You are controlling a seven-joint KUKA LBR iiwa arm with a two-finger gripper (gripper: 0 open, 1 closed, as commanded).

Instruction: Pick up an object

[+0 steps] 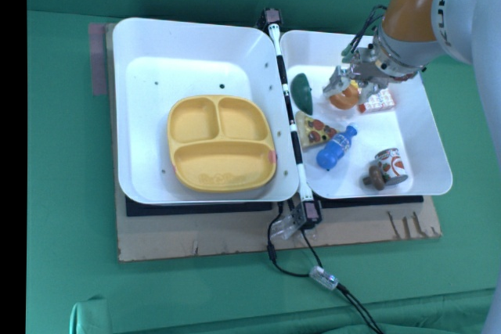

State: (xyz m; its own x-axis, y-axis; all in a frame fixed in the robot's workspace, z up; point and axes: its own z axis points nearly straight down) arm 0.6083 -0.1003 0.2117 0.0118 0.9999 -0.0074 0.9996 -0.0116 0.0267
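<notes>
The grey arm with its orange band reaches in over the far right part of the right-hand shallow white bin [438,160], and its two-finger gripper [349,83] hangs low over a small orange rounded toy [344,98] that lies near the bin's far edge, roughly midway between its dividing wall and its right rim. The orange toy sits directly beneath and slightly toward the near side of the fingertips, so the coming move looks like a short straight descent rather than any sideways travel. The fingers appear spread to a moderate width around the top of the toy, but nothing can be seen clamped between them, so the toy is judged not yet held.

Just to the right of the orange toy, touching or nearly so, lies a small white and red patterned block [378,100]; this is the tightest neighbour, and a finger coming down on that side could catch it. Toward the dividing wall a dark green elongated vegetable-shaped toy [302,92] lies with its long axis running far-to-near, apart from the gripper. Nearer the front edge are a pizza-slice toy [313,129], a blue plastic bottle [335,149] lying slantwise, and a small red and white can [389,166] beside a brown lump; all stand well apart from the target.

The left-hand white bin [141,51] holds a yellow divided plastic plate [221,143] and plays no part in the grasp.
</notes>
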